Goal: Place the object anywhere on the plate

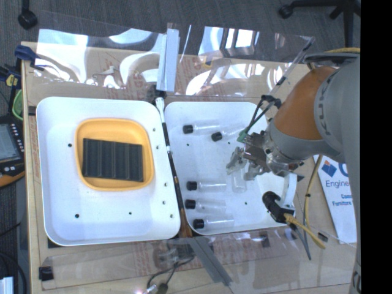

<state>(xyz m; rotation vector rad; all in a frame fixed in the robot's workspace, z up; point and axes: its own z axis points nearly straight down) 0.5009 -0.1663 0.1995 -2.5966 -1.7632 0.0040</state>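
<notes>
Over the right bin (211, 112), toward its right-middle, sits the gripper (240, 175), pointing left/down off the grey arm (340, 112) w/ orange band (297, 112). Arm comes in from the right side of the scene. Gripper state: can't tell, too blurred and mixed w/ clear plastic under it.

Right bin contents: several clear tubes w/ black caps. One tube (202, 128) at far-left of bin, another cap (216, 136) just right of it. Three more tubes stacked along the near-left: one (205, 186) mid, one (205, 205) below it, one (214, 224) nearest the near rim. Another clear tube (239, 181) appears to lie right under the gripper, touching or not can't tell. None of the tubes is on the plate.

Left bin (55, 176) holds the yellow plate (113, 132), roughly centre, a bit toward far side. Dark ribbed block (113, 160) lies flat on the plate, covering most of its middle.

Black cable (274, 206) hangs at near-right of right bin. Papers (340, 195) on bench at right, past the bin.
</notes>
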